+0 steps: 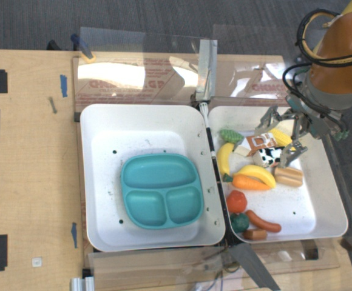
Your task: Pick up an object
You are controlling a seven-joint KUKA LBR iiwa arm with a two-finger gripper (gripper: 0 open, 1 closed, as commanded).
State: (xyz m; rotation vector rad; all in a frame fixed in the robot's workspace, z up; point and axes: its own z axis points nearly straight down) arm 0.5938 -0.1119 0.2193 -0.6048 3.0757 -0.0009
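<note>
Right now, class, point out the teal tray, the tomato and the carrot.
teal tray (161, 173): camera view, its large upper compartment.
tomato (236, 201): camera view, middle of its red skin.
carrot (251, 183): camera view, mid-length of its orange body.

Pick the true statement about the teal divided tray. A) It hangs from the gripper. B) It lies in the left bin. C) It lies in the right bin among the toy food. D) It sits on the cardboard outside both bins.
B: the teal divided tray lies flat on the floor of the left bin, apart from the toy food.

On the surface (24, 180), the left bin (97, 132) holds a divided tray (161, 190); the right bin (321, 214) (just beside it) holds toy foods (255, 177) clustered toward its left.
</note>
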